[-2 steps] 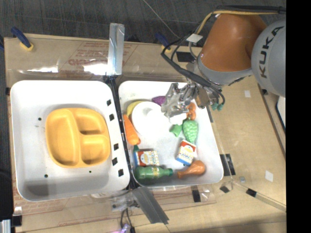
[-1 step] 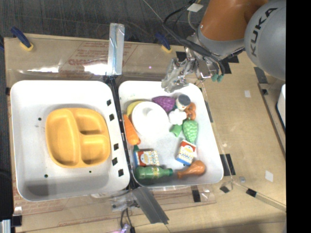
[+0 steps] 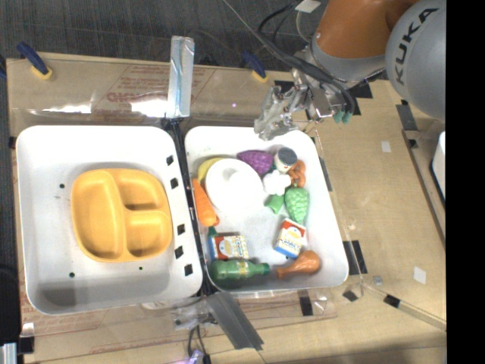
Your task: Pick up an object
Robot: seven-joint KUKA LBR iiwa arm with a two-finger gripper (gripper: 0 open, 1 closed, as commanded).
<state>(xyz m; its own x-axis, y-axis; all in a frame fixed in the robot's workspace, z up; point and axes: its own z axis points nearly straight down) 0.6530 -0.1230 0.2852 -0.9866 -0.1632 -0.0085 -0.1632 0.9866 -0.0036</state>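
The tabletop (image 3: 379,203) is seen carrying two white bins side by side. The left bin (image 3: 45,173) is occupied by a yellow divided tray (image 3: 121,212). The right bin (image 3: 330,226) is crowded with small objects: a white plate (image 3: 233,186) at the centre, a yellow piece partly hidden behind it, an orange carrot (image 3: 204,205) along the left wall, a green bottle (image 3: 236,270) at the near wall, a purple grape bunch (image 3: 257,160), a green ridged piece (image 3: 297,202), two small cartons (image 3: 290,239) and a brown drumstick (image 3: 301,264). The grey arm (image 3: 420,44) is seen reaching in from the right, and the hand (image 3: 274,120) is positioned above the far rim of the right bin, with nothing seen between its fingers; whether they are apart or together cannot be told.
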